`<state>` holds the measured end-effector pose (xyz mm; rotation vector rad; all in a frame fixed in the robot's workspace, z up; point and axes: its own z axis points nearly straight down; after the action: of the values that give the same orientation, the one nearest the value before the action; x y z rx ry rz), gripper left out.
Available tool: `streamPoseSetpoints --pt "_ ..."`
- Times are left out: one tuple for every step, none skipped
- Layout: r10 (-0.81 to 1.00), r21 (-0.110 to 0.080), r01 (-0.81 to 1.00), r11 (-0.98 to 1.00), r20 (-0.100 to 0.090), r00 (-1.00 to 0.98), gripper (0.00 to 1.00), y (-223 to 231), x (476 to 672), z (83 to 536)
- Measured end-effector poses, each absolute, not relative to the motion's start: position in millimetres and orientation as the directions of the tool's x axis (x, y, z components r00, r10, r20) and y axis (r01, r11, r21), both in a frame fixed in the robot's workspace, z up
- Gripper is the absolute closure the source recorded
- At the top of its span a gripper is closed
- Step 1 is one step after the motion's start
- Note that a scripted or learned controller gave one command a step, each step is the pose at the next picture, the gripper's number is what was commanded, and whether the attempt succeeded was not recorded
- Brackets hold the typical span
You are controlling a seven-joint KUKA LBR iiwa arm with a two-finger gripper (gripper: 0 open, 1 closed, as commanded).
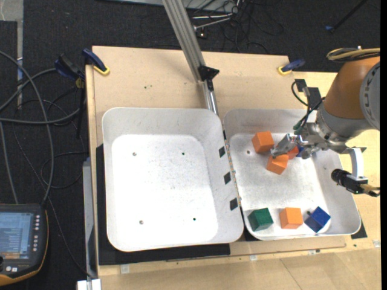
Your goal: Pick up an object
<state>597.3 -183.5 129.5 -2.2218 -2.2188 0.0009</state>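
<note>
My gripper is low in the right bin, reaching in from the right. An orange cube lies just to its left. A second orange cube sits tilted right below and to the left of the gripper tip, touching or nearly touching it. A small red piece shows right at the gripper. Whether anything is held cannot be made out.
Along the right bin's front edge stand a green cube, an orange cube and a blue cube. The left bin lies beside it. A metal pole slants in from the top.
</note>
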Motion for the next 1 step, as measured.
streamPoseSetpoints --pt "1.000 0.007 1.000 -0.001 0.001 0.001 0.00 -182.5 600.2 97.9"
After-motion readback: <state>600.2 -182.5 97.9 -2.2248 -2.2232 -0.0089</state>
